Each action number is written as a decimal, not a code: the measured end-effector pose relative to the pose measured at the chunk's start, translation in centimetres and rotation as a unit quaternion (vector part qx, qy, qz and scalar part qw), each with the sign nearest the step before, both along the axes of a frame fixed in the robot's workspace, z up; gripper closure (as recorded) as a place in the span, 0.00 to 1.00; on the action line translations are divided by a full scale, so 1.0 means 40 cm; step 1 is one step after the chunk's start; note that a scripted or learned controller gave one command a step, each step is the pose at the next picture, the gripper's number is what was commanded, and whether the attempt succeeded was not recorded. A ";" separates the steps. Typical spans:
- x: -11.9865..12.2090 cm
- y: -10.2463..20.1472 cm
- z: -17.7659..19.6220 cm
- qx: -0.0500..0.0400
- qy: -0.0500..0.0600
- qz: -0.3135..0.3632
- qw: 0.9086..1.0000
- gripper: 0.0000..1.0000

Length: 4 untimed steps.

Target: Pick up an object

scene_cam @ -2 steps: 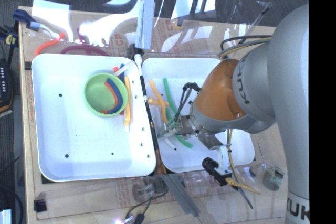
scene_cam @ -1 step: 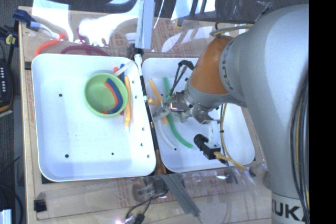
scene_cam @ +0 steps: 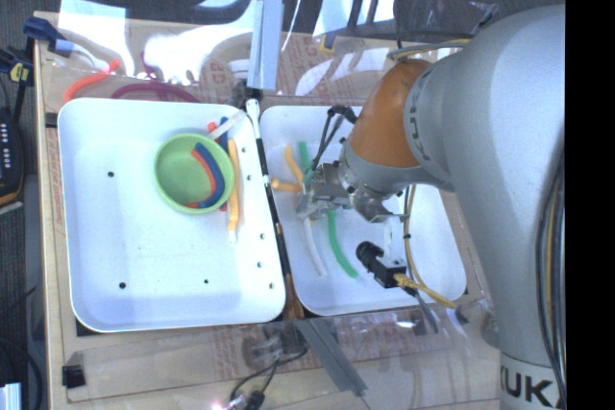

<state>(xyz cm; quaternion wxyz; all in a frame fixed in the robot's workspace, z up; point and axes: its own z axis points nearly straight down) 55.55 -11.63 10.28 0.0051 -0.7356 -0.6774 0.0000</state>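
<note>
Tool (scene_cam: 312, 197) low in the right bin (scene_cam: 437, 288), hanging over a loose bunch of sticks; open or closed, cannot tell from this slant. Green stick (scene_cam: 338, 245) lies just below the tool, long axis running toward the bin's near edge, a white stick (scene_cam: 315, 250) beside it on the left. An orange stick (scene_cam: 283, 185) pokes out left of the tool. Likely target sits directly underneath, so a short straight drop. Farther left, the other bin (scene_cam: 115, 302) carries a green bowl (scene_cam: 192, 173).

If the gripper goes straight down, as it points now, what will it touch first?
Probably the green strip lying in the right bin, just under the gripper. A white strip lies close beside it, and depth is unclear from this view.
</note>
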 end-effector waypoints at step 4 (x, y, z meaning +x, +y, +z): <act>-0.002 -0.001 0.045 0.001 0.002 0.001 1.000 1.00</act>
